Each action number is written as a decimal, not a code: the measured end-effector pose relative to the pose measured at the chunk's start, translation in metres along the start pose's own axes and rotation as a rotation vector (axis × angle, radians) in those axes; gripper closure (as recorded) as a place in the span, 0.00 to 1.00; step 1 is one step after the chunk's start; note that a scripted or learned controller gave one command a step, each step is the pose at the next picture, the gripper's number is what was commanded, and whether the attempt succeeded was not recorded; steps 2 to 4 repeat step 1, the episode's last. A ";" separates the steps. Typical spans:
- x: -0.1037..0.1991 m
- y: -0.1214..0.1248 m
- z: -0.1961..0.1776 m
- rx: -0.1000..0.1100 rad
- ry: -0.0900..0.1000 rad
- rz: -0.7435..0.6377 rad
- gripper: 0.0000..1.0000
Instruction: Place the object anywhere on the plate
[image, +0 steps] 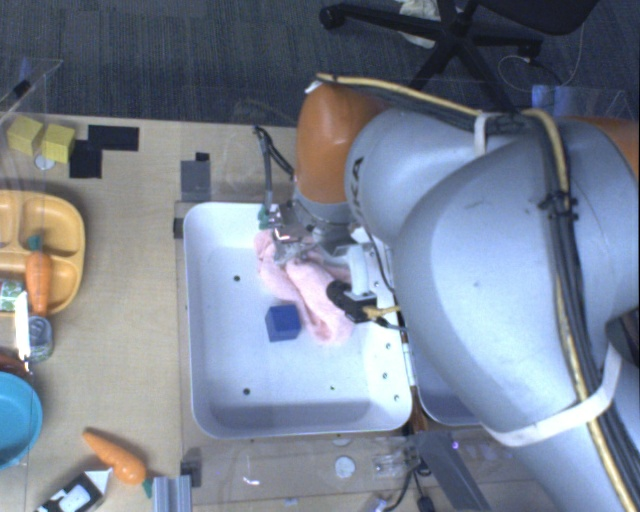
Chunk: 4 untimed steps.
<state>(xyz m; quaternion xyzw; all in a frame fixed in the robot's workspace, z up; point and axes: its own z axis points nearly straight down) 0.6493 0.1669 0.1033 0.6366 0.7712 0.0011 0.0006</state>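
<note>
Step in hand: pick, not place. My gripper sits low over the white bin, at the far end of the bin's floor and toward its right wall, right on top of the pink cloth. That cloth is my best guess for the task's thing. The wrist hides the tip, so I can't tell how wide the gripper is or whether it has hold of anything; not calling it a grasp. The cloth lies crumpled in the far-right part of the bin. Its long axis runs diagonally from the bin's far end, under my gripper, to a blunt near end beside the right wall. It's soft and lumpy, with no clear front or back. A blue block rests on the bin floor, touching or just beside the cloth's left edge near mid-bin; it could be the target instead. The yellow divided plate is outside the bin, well to its left. The next move calls for a confirmed pinch on the cloth's upper end, a lift clear of the bin's left wall, then a carry leftward to the plate. The trailing end may drag the block.
</note>
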 end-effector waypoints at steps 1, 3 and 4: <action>-0.032 -0.011 -0.072 -0.007 -0.002 -0.362 1.00; -0.032 -0.011 -0.072 -0.007 -0.002 -0.362 1.00; -0.032 -0.011 -0.072 -0.007 -0.002 -0.362 1.00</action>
